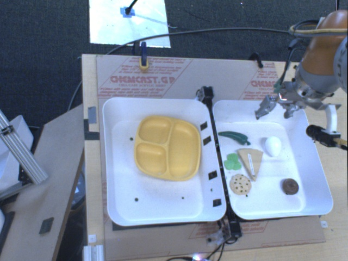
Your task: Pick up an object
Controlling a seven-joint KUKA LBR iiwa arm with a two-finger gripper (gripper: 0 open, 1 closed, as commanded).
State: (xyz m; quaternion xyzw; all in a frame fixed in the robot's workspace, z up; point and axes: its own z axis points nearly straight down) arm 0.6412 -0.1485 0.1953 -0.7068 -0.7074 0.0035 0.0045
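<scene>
The right bin (312, 170) holds several small food items: a green pepper (235, 137), a white egg (272, 145), a green leaf shape (232, 161), a tan sandwich wedge (252, 162), a chocolate-chip cookie (240, 184) and a brown round piece (290, 186). My gripper (278, 107) hangs over the far edge of the right bin, above and behind the egg. Its two fingers (265, 108) stand apart with nothing between them.
The left bin (117, 162) carries a yellow divided plate (166, 147). A row of black clips runs along the seam between the bins (211, 156). A black cable (217, 31) arcs over the board behind the bins. The grey arm with its orange band (325, 42) comes in from the upper right.
</scene>
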